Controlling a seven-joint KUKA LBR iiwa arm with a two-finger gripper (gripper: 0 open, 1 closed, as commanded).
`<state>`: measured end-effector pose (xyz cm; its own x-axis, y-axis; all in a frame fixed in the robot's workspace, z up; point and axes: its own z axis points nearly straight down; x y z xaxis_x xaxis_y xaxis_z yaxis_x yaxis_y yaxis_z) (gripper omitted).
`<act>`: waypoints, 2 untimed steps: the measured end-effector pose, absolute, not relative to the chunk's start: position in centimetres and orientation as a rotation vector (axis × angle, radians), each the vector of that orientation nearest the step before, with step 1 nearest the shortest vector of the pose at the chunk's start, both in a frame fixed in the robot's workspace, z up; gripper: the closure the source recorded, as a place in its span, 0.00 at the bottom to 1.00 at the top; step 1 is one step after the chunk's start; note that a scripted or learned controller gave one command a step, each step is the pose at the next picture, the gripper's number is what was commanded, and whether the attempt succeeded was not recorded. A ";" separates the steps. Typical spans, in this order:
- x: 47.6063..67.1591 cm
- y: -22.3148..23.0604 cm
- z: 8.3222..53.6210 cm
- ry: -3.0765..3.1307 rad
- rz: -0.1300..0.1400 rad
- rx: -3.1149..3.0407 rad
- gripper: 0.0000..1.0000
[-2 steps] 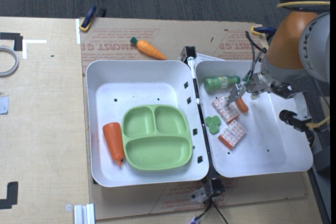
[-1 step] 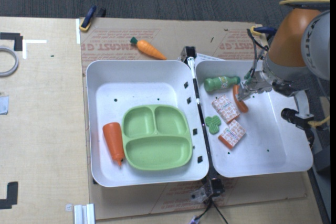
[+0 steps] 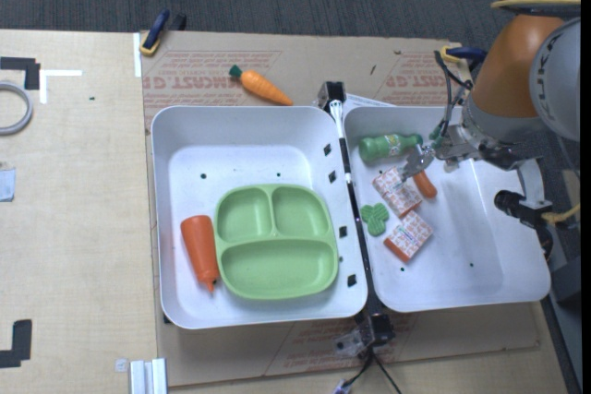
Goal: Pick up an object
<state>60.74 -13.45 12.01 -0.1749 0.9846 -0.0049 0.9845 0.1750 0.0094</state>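
Observation:
My gripper hangs low over the upper left part of the right bin. Right beside it lie a green bottle on its side, a small orange piece and a red-and-white snack pack. A second snack pack and a green leaf-shaped toy lie a little nearer the front. I see nothing lifted off the bin floor.
The left bin holds a green divided plate and an orange toy to its left. A toy carrot lies on the cardboard behind the bins. A blue clip sits at the cardboard's far left corner.

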 end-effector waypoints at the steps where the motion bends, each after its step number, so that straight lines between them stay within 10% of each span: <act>1: 60.4 -12.9 9.7 2.491 0.004 1.902 0.00; 2: 60.6 -12.9 10.8 2.487 0.010 1.902 1.00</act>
<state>60.58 -12.87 10.77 -0.2620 0.9651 -0.0042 0.9650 0.2620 0.0113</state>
